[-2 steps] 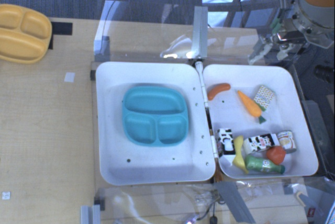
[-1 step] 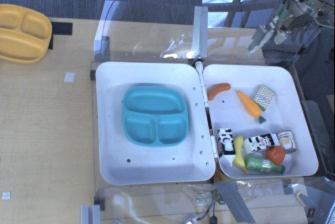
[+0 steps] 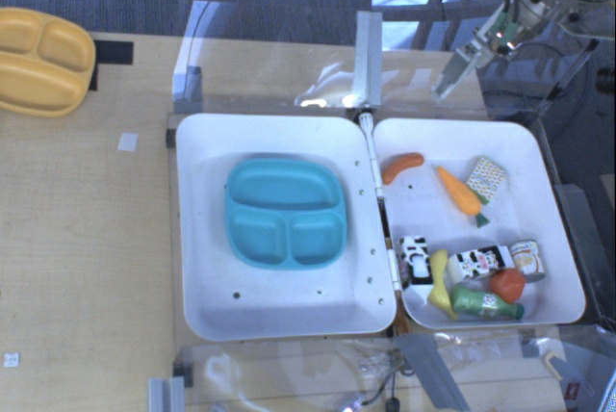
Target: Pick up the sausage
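Sausage (image 3: pixel 402 166) pickup is judged not yet begun: nothing is held, and the whole approach, descent, grasp and lift are left to do. The sausage lies in the right bin (image 3: pixel 549 198), at its far left corner, just beside the wall shared with the left bin (image 3: pixel 192 237), apart from the carrot (image 3: pixel 460 192) to its right. Its long axis is seen running left to right with a slight tilt, the right end pointing a little farther away and the left end nearer; a gentle curve is shown. The pincer (image 3: pixel 449 85) is seen beyond the far edge of the right bin, above the surface (image 3: pixel 87 237), well apart from the sausage. Whether it is wide or narrow cannot be told.
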Robot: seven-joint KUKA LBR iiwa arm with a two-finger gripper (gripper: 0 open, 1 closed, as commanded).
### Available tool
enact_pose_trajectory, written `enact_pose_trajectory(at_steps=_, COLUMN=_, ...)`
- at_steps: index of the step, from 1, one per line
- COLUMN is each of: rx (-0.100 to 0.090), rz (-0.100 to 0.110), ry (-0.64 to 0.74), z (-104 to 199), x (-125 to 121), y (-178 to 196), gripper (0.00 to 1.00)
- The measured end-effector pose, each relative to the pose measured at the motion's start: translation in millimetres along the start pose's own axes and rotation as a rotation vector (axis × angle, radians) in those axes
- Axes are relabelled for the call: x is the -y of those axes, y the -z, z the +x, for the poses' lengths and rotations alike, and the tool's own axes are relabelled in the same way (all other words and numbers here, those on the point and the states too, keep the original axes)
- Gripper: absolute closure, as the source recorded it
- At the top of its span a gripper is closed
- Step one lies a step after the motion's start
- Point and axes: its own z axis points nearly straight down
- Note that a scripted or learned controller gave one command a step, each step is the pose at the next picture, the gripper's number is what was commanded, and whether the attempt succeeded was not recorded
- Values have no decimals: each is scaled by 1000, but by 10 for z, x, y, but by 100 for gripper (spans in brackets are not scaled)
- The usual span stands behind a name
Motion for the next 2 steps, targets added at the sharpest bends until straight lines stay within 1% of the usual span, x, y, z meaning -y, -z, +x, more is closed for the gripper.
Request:
enact_pose_trajectory(at_steps=1, rx=0, rz=2, ry=-23, z=-117, x=374, y=-216, gripper=0)
enact_pose_trajectory(at_steps=2, rx=0, rz=-1, ry=299, z=264, x=77, y=2, gripper=0)
